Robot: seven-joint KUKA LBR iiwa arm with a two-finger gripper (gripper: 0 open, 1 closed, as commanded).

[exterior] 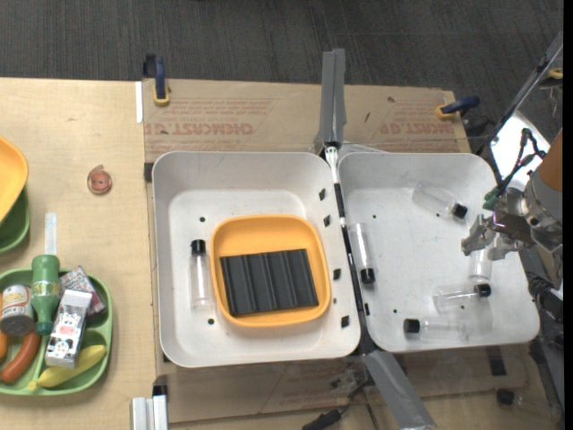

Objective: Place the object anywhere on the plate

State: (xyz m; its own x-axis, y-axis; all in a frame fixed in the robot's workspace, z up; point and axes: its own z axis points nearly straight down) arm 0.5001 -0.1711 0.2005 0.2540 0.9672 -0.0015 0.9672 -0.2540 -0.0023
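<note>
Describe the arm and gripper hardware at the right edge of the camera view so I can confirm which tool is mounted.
A small metallic grey gripper with thin fingers sits over the right bin. Black cables loop above it, with a small green spot beside them. An orange patch of the arm shows at the frame edge. No readable markings.

Both bins [175,240] look like smooth white plastic, faintly glossy. Plate [269,231] is orange plastic, satin sheen; the dark ribbed slab [269,280] on it looks matt, maybe rubber or foam. Vials [199,276] are clear glossy plastic or glass, can't tell which, with matt black caps. Brown cardboard [251,115] under the bins is matt, printed. Bench [72,133] at left has a pale wood-look, smooth top. Gripper [488,236] looks like bare metal, dull grey. Green tray [98,348] at the bench's left edge is glossy plastic.
</note>
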